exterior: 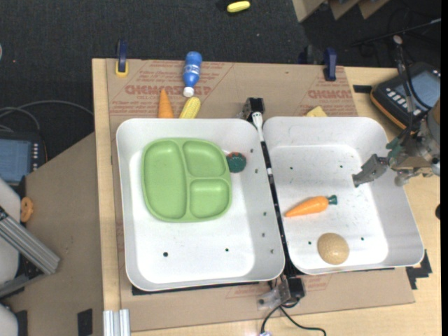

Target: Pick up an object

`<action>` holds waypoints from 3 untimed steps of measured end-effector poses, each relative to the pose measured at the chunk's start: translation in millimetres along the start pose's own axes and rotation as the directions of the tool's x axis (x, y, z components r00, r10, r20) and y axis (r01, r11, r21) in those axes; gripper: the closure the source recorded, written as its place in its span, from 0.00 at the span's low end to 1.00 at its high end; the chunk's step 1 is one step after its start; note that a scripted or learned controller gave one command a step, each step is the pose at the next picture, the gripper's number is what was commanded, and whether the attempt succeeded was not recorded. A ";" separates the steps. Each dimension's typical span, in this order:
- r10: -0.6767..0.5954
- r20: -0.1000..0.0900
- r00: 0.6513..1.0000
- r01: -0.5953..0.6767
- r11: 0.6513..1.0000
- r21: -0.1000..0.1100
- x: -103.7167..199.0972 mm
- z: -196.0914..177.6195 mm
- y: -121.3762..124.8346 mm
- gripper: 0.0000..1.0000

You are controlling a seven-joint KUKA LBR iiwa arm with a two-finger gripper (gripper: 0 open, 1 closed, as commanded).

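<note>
In the right bin (392, 208) lie an orange toy carrot (306, 206) with a green top and, nearer the front, a tan round object (333, 248). My gripper (384, 175) hangs over the right side of that bin, up and to the right of the carrot. It is open, and nothing sits between its fingers. In the left bin (203, 257) a green divided plate (187, 179) lies flat, with a small dark teal object (236, 162) at its right edge.
Behind the left bin, a blue and white bottle (192, 72), an orange carrot-like piece (164, 105) and a yellow piece (190, 107) lie on the cardboard. A pale yellow piece (316, 112) sits behind the right bin. A black clamp (254, 108) marks the bins' shared rim.
</note>
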State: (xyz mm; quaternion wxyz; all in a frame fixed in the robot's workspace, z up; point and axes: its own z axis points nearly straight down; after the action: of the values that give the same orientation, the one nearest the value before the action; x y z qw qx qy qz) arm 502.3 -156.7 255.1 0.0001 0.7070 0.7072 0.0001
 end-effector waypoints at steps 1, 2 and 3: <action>-0.002 -0.005 1.000 0.002 1.000 0.014 31.7 139.2 3.7 0.00; -0.006 0.000 1.000 0.006 1.000 -0.005 60.7 172.4 98.4 0.00; 0.000 0.000 1.000 0.000 1.000 0.000 57.6 170.5 94.8 0.00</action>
State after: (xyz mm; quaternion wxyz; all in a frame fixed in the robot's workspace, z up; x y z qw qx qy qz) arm 597.1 -99.0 84.6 0.0003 0.7069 0.7073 0.0001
